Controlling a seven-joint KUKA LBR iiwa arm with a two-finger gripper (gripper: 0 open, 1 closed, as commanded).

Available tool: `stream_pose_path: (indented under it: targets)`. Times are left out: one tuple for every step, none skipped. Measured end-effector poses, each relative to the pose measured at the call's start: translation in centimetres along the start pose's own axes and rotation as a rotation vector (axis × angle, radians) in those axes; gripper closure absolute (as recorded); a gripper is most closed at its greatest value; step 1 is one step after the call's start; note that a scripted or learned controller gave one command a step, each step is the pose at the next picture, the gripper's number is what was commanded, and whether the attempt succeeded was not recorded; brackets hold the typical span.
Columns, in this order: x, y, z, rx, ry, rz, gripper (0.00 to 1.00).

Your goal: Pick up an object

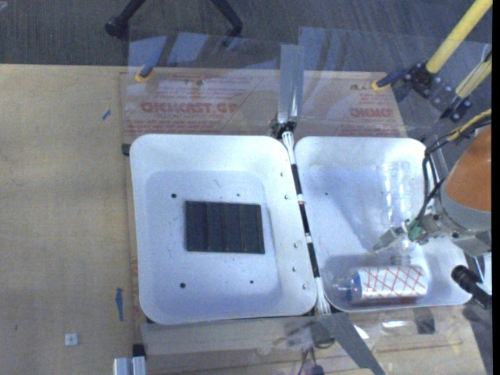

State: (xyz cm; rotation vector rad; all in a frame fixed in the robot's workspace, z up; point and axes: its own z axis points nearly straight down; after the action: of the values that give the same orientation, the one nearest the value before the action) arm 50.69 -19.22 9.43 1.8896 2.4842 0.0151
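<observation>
Two shallow white bins sat side by side on a wooden bench [55,209], their inner rims nearly touching along a dark seam. The left bin [148,162] carried a flat dark ribbed panel [225,227], rectangular and lying level in the middle of its floor, well apart from every wall. The right bin [336,162] held two things. A clear plastic bottle [396,190] lay lengthwise toward the bin's right wall, between the far and near edges, its body hard to make out against the white floor. Near the front edge of that bin lay a cylindrical container with a red lattice pattern on white [387,282], on its side, its long axis running along the front wall, its darker capped end pointing toward the bin's front left corner; it seemed to rest inside a clear shallow tray, though the tray's outline was faint. The arm [469,182], grey with an orange band, came in over the right wall of the right bin. Its gripper [400,238] hung low between the bottle's near end and the patterned container, close above the container's right half. Whether it was released or clenched could not be told from this slant, and nothing could be seen grasped in it. Clear plastic panels [211,76] stood along the far edges of both bins.
</observation>
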Motion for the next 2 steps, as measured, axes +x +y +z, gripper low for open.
stream_pose_path:
  targets:
    - [-3.7, 4.6, 0.4, 0.044, 0.036, 0.176, 0.0]
    - [-3.2, 5.8, 0.4, 0.025, 0.029, 0.529, 0.0]
